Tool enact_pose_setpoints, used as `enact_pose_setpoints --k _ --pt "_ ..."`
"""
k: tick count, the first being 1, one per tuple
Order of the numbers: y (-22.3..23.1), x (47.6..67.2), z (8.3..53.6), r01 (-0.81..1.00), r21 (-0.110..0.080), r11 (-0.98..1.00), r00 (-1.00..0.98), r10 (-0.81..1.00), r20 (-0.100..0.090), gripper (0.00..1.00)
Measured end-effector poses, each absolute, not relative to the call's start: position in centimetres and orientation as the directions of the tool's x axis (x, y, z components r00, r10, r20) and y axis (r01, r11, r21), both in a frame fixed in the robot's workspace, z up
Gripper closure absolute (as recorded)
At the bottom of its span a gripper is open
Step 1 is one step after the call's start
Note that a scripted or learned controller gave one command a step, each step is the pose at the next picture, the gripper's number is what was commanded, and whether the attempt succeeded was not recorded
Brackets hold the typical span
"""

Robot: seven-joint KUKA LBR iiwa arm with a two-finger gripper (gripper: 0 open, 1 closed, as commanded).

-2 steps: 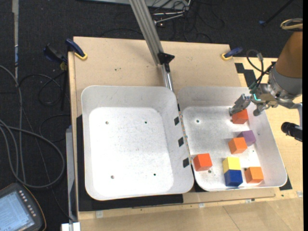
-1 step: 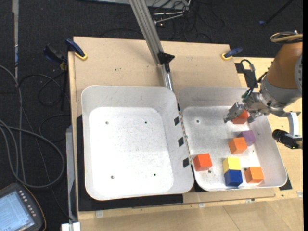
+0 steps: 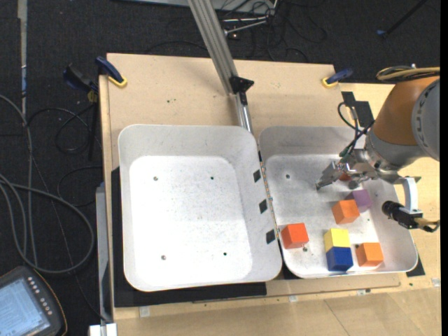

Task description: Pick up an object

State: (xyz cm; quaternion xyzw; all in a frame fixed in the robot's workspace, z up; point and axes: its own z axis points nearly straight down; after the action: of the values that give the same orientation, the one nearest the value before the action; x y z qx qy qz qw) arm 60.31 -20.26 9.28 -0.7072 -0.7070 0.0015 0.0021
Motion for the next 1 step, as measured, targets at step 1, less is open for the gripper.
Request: enact_pose_setpoints --k 1 --pt "-20.33 60.52 10.69 1.0 0.002 0.0 0.0 1.0 -0.002 1.0"
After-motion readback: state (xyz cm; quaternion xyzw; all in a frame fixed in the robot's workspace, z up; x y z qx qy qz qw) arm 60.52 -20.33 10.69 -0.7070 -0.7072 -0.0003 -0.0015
